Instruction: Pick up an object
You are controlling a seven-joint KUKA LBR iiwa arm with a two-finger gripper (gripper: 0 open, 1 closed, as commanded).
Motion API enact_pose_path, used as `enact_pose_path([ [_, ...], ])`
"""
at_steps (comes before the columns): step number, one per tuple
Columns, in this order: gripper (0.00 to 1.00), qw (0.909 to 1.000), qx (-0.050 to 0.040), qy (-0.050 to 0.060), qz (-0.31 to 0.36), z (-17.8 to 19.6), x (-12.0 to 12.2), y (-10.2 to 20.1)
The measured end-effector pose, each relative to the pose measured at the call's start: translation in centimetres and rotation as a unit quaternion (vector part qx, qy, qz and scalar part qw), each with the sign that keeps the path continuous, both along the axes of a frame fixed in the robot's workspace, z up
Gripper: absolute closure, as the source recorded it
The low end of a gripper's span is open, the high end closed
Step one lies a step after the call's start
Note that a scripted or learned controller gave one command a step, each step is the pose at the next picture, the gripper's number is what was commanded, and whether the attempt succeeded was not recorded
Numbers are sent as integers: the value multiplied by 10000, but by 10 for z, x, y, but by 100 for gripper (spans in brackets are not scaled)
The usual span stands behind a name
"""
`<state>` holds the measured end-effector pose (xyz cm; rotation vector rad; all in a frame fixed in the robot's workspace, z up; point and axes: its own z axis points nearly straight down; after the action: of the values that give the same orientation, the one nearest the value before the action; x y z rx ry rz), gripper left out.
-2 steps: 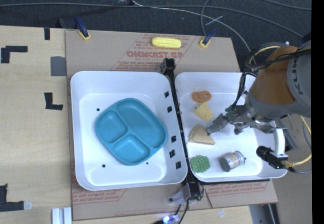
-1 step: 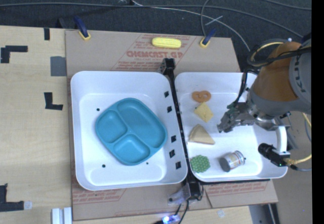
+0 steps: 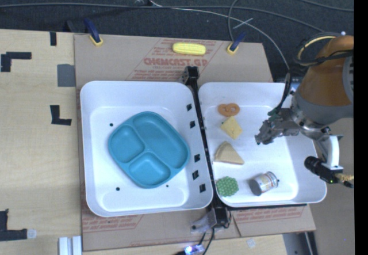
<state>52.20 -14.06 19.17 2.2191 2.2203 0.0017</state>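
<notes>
The tool (image 3: 265, 133) hangs low over the right bin (image 3: 287, 90), near its right side; it is too dark and small for me to tell how it is set, and nothing shows in it. Closest to it lie a yellow cheese cube (image 3: 232, 128) and a pale wedge (image 3: 229, 154), with a pretzel (image 3: 229, 110) further back, a silver can (image 3: 264, 182) and a green ball (image 3: 226, 186) nearer the front. I'd come straight down over one piece, clear of its neighbours. The blue tray (image 3: 149, 148) sits in the left bin (image 3: 92, 133).
</notes>
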Motion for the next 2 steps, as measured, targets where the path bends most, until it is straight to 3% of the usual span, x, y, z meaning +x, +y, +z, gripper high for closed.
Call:
enact_pose_path([
  [1,100,10000,0,0,5,39,1,0],
  [2,100,10000,11,20,22,29,4,47],
])
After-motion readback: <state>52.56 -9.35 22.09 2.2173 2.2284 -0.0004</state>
